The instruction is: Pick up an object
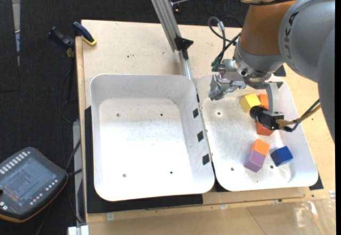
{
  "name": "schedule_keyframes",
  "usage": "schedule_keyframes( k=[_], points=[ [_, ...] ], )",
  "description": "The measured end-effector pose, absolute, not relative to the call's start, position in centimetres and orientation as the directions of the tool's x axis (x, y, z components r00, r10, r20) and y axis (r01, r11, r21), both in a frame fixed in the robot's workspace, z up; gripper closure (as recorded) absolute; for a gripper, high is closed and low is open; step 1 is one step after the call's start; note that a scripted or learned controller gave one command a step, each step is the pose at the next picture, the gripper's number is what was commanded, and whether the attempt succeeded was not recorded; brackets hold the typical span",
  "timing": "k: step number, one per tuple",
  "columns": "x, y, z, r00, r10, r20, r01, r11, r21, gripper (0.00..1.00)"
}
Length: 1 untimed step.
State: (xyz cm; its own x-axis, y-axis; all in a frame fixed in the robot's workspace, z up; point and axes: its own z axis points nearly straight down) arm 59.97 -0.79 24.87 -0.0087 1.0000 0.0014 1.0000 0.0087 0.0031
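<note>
Several small blocks lie in the right bin [229,138]: a yellow block [249,103] and, just below it, an orange-red block [264,127] partly behind a black cable part, then an orange block [260,147], a purple block [254,161] touching it, and a blue block [281,155]. My gripper [219,90] hangs over the upper left part of the right bin, left of the yellow block and apart from it. Nothing shows between its fingers.
The left bin [106,95] lies beside the right one. A slanted metal rail [165,13] runs down to the bins' shared edge. A blue and yellow clamp [72,37] sits at the bench's far left corner. A teach pendant [26,183] lies off the bench, lower left.
</note>
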Motion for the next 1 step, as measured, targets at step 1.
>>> schedule_keyframes(
  k=[1],
  points=[
    [61.4, 5.49, 24.7, -0.009, 1.0, 0.002, 1.0, 0.009, 0.002, 1.0]
  ],
)
